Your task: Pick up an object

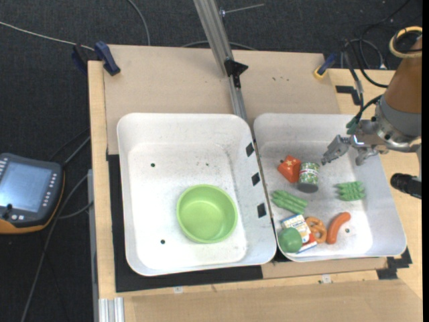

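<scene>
A green bowl (207, 212) sits alone in the left bin (134, 146), well left of the fingers. In the right bin (389, 213), a red toy (289, 169) and small can (309, 177), likely pickings, lie just below-left of the gripper (348, 149), whose fingers are spread and hold nothing. Green pods (289, 201), a carton (298, 232), a sausage (338, 226) and a green leaf piece (350, 191) crowd nearby.

right bin (392, 210) crowded low, bare rear floor, left bin (134, 180) open around green bowl (207, 212)
</scene>
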### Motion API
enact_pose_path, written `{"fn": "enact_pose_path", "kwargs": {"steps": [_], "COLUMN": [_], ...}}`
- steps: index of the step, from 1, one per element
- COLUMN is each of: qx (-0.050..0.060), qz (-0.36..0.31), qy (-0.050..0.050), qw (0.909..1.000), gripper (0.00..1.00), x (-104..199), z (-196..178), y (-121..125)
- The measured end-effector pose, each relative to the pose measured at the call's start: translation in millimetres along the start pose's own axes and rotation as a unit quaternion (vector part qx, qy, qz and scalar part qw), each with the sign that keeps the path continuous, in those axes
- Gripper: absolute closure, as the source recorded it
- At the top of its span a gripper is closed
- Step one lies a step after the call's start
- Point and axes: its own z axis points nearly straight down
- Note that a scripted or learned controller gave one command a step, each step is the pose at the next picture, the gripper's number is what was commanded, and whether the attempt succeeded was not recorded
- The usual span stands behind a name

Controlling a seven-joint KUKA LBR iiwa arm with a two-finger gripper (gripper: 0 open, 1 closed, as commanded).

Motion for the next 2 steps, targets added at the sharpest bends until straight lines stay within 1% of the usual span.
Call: {"fn": "enact_pose_path", "kwargs": {"steps": [1,2], "qx": [-0.002,-0.004], "qz": [0.0,0.0], "qy": [0.0,-0.001], "qw": [1.0,1.0], "gripper": [0.0,1.0], "x": [-8.2,-7.8], "z": [57.1,44.8], "y": [-0.4,0.7]}}
